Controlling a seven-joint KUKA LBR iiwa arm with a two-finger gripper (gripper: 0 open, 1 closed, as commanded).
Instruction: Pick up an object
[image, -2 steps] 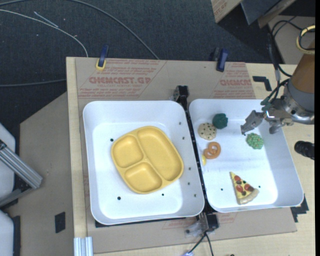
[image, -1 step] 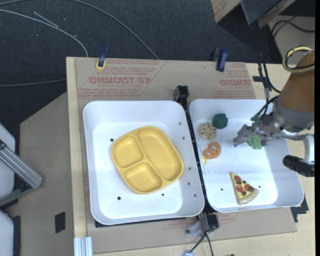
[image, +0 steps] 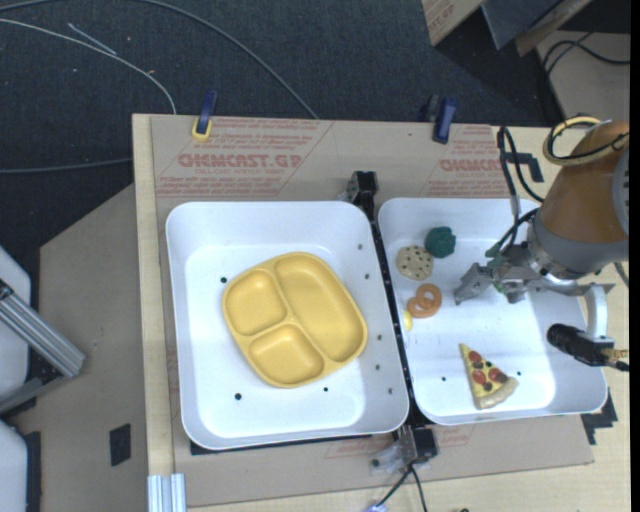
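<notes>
Right bin (image: 440, 400): cookie (image: 413, 262), green ball (image: 440, 240), orange ring (image: 426, 300), pizza slice (image: 486, 376), all lying loose. Gripper (image: 478, 283) right of ring, fingers' state cannot be told. Nothing lifted; pick not yet made

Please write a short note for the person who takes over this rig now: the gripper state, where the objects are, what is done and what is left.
Gripper: over the right bin, jaws apart, holding nothing.
Right bin: green ball near the top, cookie beside it, orange ring below the cookie, pizza slice lower down, apart from the rest.
Left bin: yellow divided plate.
Done: nothing picked yet.
Left: lower onto one object, close, lift. The ring and ball seem nearest to the jaws.
</notes>
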